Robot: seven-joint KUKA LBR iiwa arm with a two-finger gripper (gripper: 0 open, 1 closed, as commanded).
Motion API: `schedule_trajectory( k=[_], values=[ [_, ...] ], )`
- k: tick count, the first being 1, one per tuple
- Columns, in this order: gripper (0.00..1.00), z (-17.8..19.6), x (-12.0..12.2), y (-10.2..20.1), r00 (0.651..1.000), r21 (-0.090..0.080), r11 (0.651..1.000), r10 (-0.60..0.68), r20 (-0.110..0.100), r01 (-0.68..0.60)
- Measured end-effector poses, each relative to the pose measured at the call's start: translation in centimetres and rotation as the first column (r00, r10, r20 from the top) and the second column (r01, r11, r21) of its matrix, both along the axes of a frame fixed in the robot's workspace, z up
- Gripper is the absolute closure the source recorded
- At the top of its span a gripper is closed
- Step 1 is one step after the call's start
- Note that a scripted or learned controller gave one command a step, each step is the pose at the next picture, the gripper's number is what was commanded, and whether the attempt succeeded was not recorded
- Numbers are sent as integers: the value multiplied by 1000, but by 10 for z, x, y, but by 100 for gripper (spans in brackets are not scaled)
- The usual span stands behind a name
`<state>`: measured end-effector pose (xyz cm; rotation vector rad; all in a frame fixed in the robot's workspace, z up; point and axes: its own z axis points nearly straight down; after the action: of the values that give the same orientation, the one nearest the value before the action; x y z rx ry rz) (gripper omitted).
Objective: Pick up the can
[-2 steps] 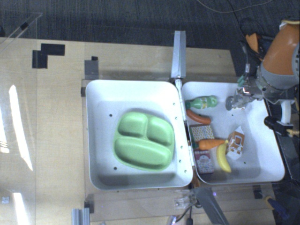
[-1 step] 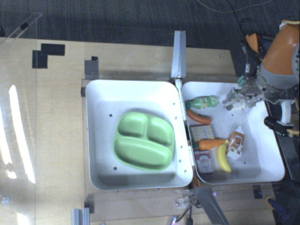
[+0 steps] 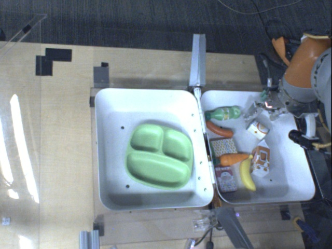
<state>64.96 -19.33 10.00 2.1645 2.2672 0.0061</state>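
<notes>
You find the can [image 3: 258, 128] in the right bin [image 3: 303, 191], touching and just below-left of the end effector [image 3: 263, 111], long axis slanting down-right. Whether the end effector is wide or narrow, you cannot tell.

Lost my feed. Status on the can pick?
Gripper low over right bin's far end. Can lying beside it. Green bottle close by.
</notes>
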Motion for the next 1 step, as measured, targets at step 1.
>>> schedule_trajectory(
  k=[1],
  values=[
    [0,-12,-44,-10,1000,3,1000,-15,-1,15]
  ],
)
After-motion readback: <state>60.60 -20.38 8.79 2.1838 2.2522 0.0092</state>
